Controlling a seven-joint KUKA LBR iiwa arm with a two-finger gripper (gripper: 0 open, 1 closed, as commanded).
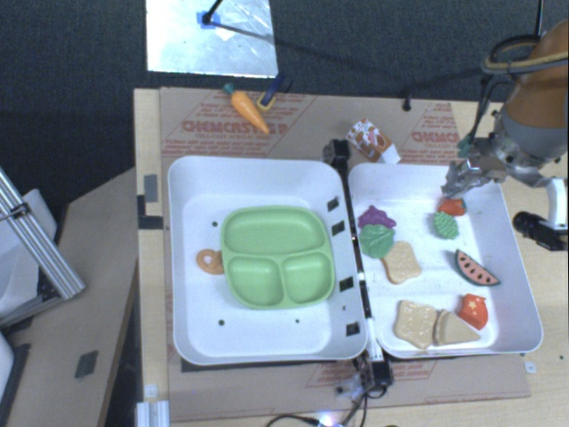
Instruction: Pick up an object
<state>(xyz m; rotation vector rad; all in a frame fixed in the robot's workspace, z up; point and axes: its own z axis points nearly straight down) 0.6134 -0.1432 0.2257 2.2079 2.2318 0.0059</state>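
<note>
Camera view: small red toy.

Even, bright overhead light; the foil sheet glares white, the white bins cast faint shadows, and the whole frame is slightly soft.

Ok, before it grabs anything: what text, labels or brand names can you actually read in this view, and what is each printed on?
"CHEMCAST": red repeated print on the brown protective sheet under the bins; clearest behind the left bin, partly readable. The smaller lines below it are too blurred to read.
Same red print at the back right, behind the right bin: too blurred to confirm.
Small carton at the back: patterned, print too small to read.
Toy foods and green plate: no text.
</note>
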